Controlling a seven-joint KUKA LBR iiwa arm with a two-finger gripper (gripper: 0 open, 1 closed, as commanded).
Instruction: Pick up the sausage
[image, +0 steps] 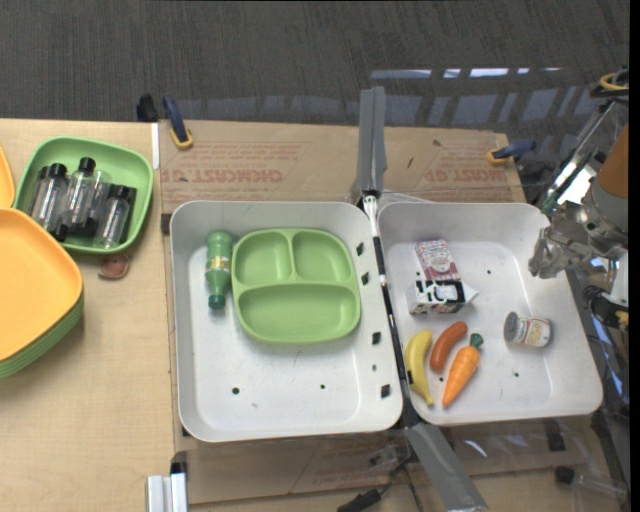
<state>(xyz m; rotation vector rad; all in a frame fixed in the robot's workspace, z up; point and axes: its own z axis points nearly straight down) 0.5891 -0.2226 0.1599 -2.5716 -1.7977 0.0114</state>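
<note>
The short red-orange sausage (448, 340) lies on the floor of the right shallow white bin (500, 395), toward its near-left part. Its long axis runs on a slant, with the upper end pointing up and to the right and the lower end down and to the left. A curved yellow banana (419, 364) lies just beside it on the left, and an orange toy carrot with a green top (462, 370) lies just beside it on the right, on a similar slant; whether either touches the sausage cannot be told. Above them a small pink-and-white carton (437, 276) lies on the bin floor, and to the right a small grey tin with a pale label (527, 331) lies on its side. The grey two-finger gripper (551, 257) hangs over the right edge of this bin, well apart from the sausage, and whether it is spread or closed cannot be told. The left shallow white bin (290, 400) holds a light green three-compartment plastic tray (295, 284) with a green bottle (218, 267) lying just beside its left side.
</note>
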